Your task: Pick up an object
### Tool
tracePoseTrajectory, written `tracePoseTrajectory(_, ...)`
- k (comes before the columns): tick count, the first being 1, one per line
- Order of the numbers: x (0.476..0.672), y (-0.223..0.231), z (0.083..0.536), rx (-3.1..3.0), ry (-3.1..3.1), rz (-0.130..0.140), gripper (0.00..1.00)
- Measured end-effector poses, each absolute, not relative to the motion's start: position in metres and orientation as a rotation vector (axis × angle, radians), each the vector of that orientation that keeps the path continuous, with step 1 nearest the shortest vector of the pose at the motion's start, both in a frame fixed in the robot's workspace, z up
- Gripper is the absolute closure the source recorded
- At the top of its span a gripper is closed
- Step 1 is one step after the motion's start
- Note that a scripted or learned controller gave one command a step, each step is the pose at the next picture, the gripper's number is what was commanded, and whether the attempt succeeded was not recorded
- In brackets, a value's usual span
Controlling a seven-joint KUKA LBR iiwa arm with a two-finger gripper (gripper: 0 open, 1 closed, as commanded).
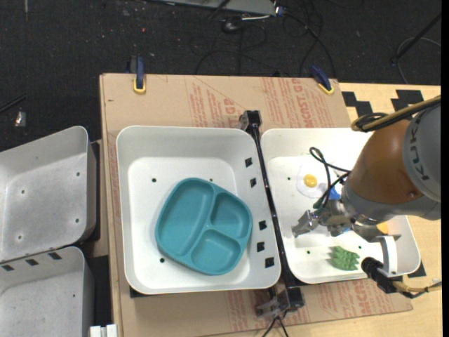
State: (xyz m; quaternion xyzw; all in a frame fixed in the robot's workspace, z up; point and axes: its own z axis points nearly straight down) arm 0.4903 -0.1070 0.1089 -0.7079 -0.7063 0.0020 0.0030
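In the right bin [287,153] there are small things: a green leafy toy piece [344,258] with a rough surface lies near the front wall, and a white fried-egg toy [309,182] with a yellow centre lies farther back. A small blue and an orange piece show under the arm, too hidden to name. The gripper [306,226] is low over the floor of this bin, left of the green piece and apart from it; if its fingers are spread or pressed together, I cannot tell. The left bin [140,153] holds 1 teal plate with 3 compartments [203,225]. Both bins stand on a brown cardboard sheet [196,100] fixed with 2 clamps, and the floor around is dark with cables.
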Motion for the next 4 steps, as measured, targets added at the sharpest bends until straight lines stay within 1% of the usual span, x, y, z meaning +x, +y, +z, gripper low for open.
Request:
tracePoseTrajectory(1, 0.492, -0.107, 0.122, -2.224, -2.217, 0.0, 1.0)
tracePoseTrajectory(2, 0.494, -0.101, 0.166, -2.221, -2.227, -0.004, 1.0)
tracePoseTrajectory(3, 0.498, -0.11, 0.222, -2.223, -2.228, -0.005, 1.0)
tracePoseTrajectory(4, 0.5, -0.11, 0.275, -2.222, -2.229, -0.005, 1.0)
